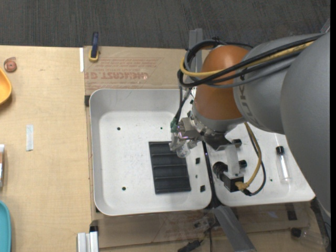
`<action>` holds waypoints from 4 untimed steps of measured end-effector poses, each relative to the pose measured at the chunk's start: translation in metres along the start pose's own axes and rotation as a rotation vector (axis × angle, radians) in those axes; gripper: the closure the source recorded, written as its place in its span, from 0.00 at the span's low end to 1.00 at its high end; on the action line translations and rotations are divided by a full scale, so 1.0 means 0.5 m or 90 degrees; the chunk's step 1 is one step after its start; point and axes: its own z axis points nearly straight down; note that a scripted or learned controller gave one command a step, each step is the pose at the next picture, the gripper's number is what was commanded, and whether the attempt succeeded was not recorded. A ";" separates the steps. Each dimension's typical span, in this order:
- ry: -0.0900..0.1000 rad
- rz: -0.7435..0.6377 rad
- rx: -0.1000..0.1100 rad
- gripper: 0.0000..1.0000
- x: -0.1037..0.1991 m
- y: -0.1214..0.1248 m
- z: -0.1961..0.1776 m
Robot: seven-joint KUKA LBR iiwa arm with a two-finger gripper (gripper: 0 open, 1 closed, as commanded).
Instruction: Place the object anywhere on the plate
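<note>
Camera view: the gripper (181,143) hangs over the black ribbed plate (169,168) in the left bin (105,109), at the plate's upper right corner. Whether its fingers are open, or holding any object, I cannot tell, so placement looks unfinished.

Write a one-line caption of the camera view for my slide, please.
KUKA arm reaches from the right over the left white bin, its gripper at the top edge of a black ribbed plate.

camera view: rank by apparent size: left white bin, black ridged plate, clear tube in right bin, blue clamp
1. left white bin
2. black ridged plate
3. clear tube and blue clamp: both small and look alike, so unranked.
</note>
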 end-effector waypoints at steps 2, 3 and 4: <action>-0.001 -0.362 -0.003 1.00 0.064 -0.040 -0.123; -0.001 -0.437 -0.002 1.00 0.085 0.116 -0.062; -0.001 -0.507 0.000 1.00 0.163 0.153 0.055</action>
